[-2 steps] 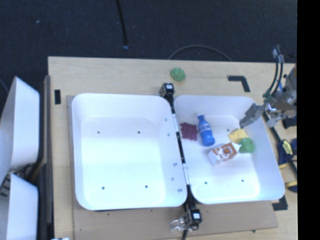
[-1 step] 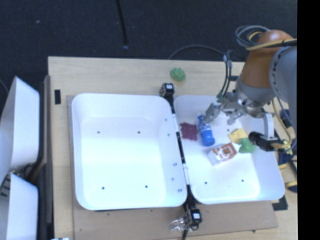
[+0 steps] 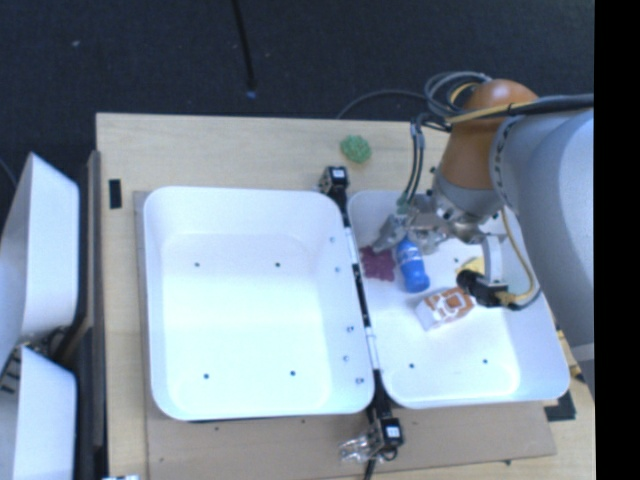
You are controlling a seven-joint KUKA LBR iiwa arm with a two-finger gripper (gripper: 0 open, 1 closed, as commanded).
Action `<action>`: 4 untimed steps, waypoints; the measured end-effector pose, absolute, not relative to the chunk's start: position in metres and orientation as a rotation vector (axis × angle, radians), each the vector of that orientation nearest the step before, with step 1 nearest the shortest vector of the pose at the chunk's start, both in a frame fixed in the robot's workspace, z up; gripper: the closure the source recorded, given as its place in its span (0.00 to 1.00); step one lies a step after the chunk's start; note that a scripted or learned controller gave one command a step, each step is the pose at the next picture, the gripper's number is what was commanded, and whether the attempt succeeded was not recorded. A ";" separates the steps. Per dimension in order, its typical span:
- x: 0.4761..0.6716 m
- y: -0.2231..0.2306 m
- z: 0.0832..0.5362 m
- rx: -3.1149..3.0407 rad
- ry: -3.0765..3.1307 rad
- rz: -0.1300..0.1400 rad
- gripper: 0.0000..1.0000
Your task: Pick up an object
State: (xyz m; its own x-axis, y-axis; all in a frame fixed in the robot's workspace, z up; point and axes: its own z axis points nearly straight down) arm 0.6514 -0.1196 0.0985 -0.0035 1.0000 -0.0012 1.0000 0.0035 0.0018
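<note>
Blue bottle (image 3: 411,268) just below gripper (image 3: 398,233), gripper state cannot be told

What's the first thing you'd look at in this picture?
Probably the big grey arm with the orange band, reaching in from the right over the right bin. Its gripper hangs low over a little heap in that bin: a blue bottle and a dark red thing, with a white and orange packet nearby. A small green object sits alone on the wooden bench, above the bins.
</note>
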 end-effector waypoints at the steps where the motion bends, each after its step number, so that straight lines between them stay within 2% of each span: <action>1: 0.658 -0.096 0.102 2.215 2.225 0.004 0.00; 2: 0.678 -0.149 0.102 2.220 2.216 0.002 0.00; 3: 0.684 -0.098 0.102 2.214 2.226 -0.001 0.00; 4: 0.673 -0.111 0.102 2.221 2.219 -0.003 0.00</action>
